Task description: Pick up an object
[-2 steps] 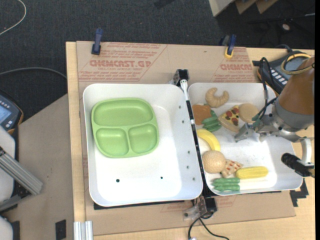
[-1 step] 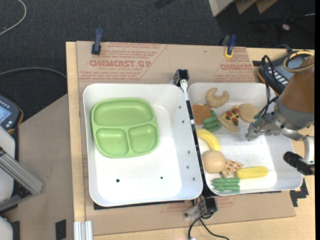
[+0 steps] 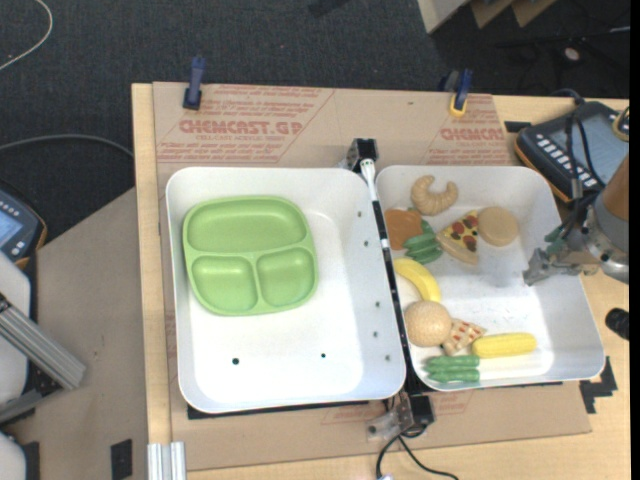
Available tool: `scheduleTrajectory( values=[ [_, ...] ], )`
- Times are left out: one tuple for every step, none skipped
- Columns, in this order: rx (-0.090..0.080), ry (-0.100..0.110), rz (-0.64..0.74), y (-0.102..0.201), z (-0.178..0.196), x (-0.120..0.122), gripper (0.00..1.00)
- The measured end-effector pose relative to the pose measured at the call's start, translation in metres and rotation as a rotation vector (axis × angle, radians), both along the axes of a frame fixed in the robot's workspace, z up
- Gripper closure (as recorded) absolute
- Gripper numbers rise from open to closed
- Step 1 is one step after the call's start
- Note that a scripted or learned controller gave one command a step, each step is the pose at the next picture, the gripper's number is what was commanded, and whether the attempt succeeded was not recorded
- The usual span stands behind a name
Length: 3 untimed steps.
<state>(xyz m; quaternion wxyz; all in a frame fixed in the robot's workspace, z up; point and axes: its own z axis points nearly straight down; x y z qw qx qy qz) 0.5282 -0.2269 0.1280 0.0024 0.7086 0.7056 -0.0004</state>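
Note:
The right bin point(image 3: 560, 328) holds several toy foods. At the back lie a croissant point(image 3: 433, 194), an orange piece point(image 3: 403, 226), a pizza slice point(image 3: 462, 236) and a round tan bun point(image 3: 497, 226). A banana point(image 3: 418, 278) sits by the left wall. Toward the front are a round bread roll point(image 3: 428, 322), a small pizza slice point(image 3: 462, 336), a corn cob point(image 3: 503, 345) and green beans point(image 3: 452, 368). My gripper point(image 3: 552, 260) hangs at the bin's right side, to the right of the bun and apart from it. Nothing is seen held in it.
The left bin point(image 3: 340, 348) carries a green divided plate point(image 3: 250, 253). A black divider strip point(image 3: 378, 238) runs between the bins. Two clamps point(image 3: 193, 80) point(image 3: 460, 90) hold the cardboard at the back. A dark device point(image 3: 565, 143) lies off the bench's right rear.

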Motion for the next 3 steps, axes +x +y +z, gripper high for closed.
scheduleTrajectory(
  values=[
    [0.007, 0.004, 0.008, 0.047, 0.035, -0.023, 1.00],
    [0.008, 0.004, 0.009, 0.095, 0.068, -0.049, 1.00],
    [0.011, 0.007, 0.017, 0.215, 0.056, -0.049, 1.00]
  ],
)
